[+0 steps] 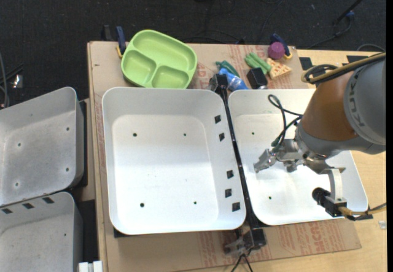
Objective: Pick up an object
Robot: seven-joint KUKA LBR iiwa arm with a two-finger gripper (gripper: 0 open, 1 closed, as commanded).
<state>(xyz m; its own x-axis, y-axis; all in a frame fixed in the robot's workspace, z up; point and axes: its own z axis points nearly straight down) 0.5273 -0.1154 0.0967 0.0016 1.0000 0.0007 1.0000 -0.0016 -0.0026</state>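
Observation:
My gripper hangs low over the right white bin, near its middle, at the end of the grey arm with the orange band. Its two grey fingers stand apart and open, with only the white bin floor showing between them. I see no loose object on the floor of the right bin or of the left white bin.
A green divided plate lies behind the left bin. Small toys lie behind the right bin: a blue piece, a green piece, a purple ball. Black cables trail from the wrist over the right bin.

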